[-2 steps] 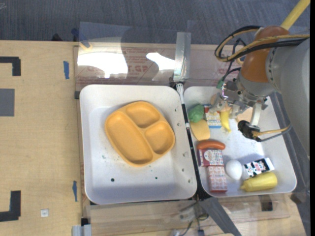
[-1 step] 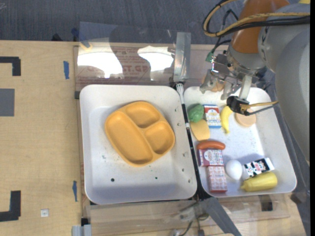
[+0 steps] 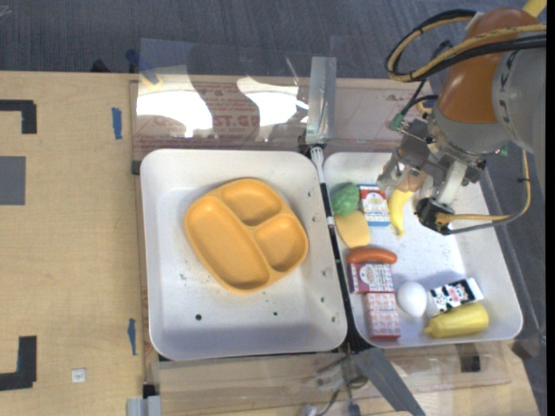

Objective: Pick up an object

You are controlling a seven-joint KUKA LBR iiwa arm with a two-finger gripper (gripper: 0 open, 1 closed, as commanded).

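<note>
**Gripper low over the right bin, nothing lifted yet**

Cardboard-topped bench carries two white bins: the left bin [image 3: 165,319] holds an orange divided plate [image 3: 247,232], the right bin [image 3: 503,276] a scatter of toy food. From the overhead camera you see the gripper [image 3: 414,180] poised at the banana [image 3: 398,211], beside a small carton [image 3: 374,204]. Whether its jaws are open or closed can't be told. You'd judge the pick undone: the banana lies on the bin floor, so grasping and lifting remain.

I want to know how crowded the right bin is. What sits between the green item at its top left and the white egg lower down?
Between the green item and the egg, the camera view shows a yellow wedge, a sausage and a red-and-white carton.
</note>
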